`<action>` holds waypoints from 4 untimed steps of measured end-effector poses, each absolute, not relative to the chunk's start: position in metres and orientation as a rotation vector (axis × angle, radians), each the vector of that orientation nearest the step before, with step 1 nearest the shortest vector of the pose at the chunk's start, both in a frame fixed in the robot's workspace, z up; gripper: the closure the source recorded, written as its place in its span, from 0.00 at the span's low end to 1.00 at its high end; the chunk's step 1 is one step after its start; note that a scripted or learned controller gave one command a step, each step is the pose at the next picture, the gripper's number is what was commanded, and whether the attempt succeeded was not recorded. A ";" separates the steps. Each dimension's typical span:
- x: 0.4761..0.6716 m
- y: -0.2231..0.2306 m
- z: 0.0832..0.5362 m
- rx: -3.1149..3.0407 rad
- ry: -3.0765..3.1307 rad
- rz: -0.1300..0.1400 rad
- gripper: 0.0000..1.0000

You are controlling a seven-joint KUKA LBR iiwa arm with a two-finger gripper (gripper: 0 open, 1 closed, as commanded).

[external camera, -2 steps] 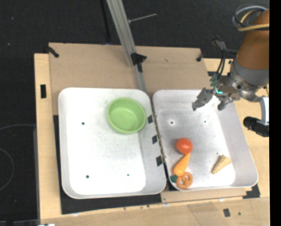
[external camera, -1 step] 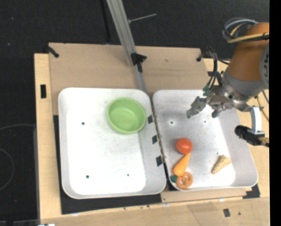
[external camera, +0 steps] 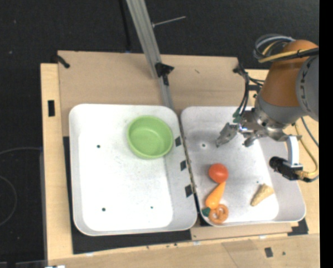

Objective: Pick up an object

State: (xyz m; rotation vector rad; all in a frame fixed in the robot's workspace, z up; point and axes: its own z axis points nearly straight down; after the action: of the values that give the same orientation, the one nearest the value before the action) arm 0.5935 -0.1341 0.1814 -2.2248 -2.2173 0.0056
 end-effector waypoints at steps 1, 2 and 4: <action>0.601 -0.142 0.126 -2.224 -2.218 0.006 0.00; 0.602 -0.142 0.140 -2.232 -2.216 -0.003 1.00; 0.606 -0.145 0.247 -2.225 -2.227 -0.006 1.00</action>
State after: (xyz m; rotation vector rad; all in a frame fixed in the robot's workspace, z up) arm 0.6063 -0.1449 0.2468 -2.2255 -2.2274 -0.0064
